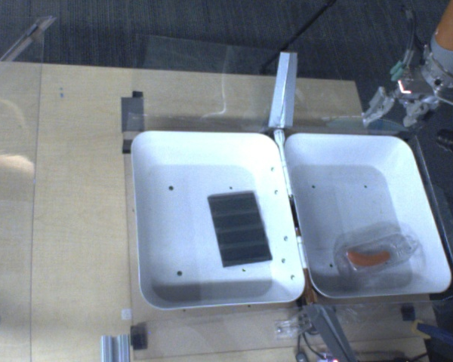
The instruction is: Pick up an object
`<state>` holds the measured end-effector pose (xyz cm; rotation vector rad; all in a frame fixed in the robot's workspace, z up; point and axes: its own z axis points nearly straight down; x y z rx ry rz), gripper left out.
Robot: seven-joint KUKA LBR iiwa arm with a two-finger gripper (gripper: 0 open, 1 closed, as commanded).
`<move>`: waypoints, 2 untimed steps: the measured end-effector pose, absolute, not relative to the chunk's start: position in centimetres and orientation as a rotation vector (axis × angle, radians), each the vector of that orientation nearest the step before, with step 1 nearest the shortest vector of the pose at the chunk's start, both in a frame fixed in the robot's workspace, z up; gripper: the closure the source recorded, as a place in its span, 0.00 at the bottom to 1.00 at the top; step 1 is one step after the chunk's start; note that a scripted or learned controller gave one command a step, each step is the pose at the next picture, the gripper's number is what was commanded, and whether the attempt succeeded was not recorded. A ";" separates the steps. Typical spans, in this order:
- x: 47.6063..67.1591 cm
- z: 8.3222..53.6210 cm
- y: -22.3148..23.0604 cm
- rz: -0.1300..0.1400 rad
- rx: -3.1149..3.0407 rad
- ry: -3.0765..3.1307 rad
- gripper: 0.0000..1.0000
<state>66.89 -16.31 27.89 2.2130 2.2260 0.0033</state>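
A dark grey ridged rectangular pad (240, 228) lies flat in the middle of the left bin (158, 202). In the right bin (340, 164), near its front right corner, rests a clear plastic packet with an orange thing inside (374, 253). My gripper (398, 108) hangs at the upper right, above the bench just behind the right bin's back rim. Its two fingers are spread apart, open, with nothing between them. It is far from both objects.
A grey metal post (284, 96) stands behind the seam where the two bins meet. Black brackets (133, 111) sit at the left bin's back corner. Cables and clamps (321, 334) crowd the front edge below the bins.
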 end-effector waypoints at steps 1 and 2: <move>65.6 12.3 -12.8 0.002 2.228 2.213 0.00; 57.8 8.9 -17.9 0.008 2.233 2.198 0.00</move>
